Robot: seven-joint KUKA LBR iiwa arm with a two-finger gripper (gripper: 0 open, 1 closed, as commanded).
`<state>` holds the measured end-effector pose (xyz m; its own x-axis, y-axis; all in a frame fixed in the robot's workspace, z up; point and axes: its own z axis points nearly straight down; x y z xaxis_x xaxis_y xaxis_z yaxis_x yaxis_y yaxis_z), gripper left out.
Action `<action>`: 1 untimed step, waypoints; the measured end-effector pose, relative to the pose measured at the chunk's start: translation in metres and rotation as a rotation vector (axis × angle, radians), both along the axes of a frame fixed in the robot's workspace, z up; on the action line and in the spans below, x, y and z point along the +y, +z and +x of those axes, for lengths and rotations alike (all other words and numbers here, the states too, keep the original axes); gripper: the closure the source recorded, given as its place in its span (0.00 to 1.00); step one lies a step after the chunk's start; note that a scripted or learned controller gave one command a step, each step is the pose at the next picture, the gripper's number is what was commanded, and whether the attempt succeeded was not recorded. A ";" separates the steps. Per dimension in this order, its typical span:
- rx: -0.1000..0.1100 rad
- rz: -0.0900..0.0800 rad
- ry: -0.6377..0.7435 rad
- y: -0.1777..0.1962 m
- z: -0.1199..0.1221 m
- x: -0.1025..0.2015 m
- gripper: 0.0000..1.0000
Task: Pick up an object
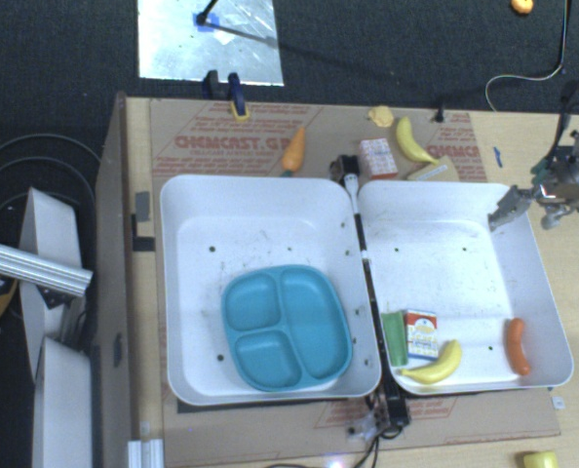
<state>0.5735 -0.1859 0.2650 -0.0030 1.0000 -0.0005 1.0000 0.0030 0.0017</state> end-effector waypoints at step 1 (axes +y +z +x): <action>-0.004 -0.001 0.004 0.011 0.001 0.000 1.00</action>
